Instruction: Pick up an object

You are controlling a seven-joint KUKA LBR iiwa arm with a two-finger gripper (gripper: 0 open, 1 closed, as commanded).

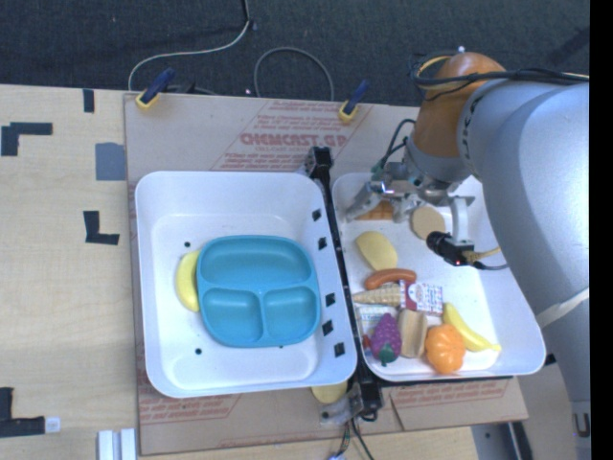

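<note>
Two white bins [153,218] set on a bench, gripper [388,197] lowered at the right bin's far end, above the potato [377,250], grip state not discernible.

The arm [536,190] at the right of the frame is a thick, smooth grey cylinder. Toward the upper right it carries a glossy orange band [450,103], crossed by thin black cables. Below the band sits a metallic wrist assembly with black fittings.
</note>
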